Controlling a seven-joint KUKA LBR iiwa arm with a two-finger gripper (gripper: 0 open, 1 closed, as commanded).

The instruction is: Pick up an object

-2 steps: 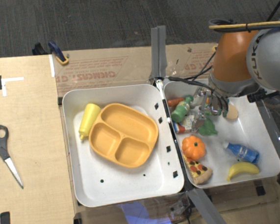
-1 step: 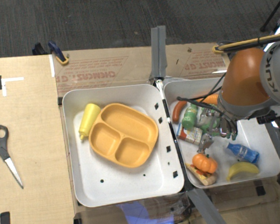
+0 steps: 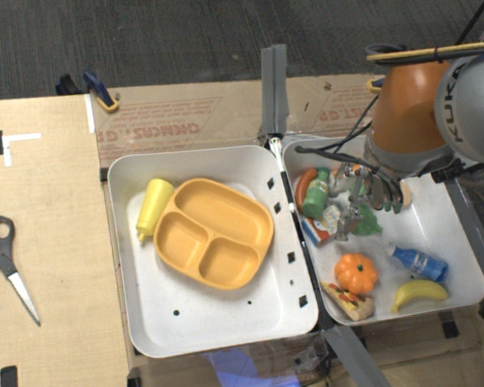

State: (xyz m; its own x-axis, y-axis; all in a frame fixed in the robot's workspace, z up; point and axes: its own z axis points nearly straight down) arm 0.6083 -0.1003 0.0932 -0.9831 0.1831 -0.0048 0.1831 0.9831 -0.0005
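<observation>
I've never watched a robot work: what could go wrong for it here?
The pincer is low among crowded toys in the right white bin. It might nudge the small green bottle aside, or close on two things together. The rounded orange pumpkin toy nearby could probably roll away if bumped.

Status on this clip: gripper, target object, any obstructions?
Gripper low in right bin, among green bottle and clutter. Grasp unconfirmed. Pumpkin, banana lie apart.
</observation>
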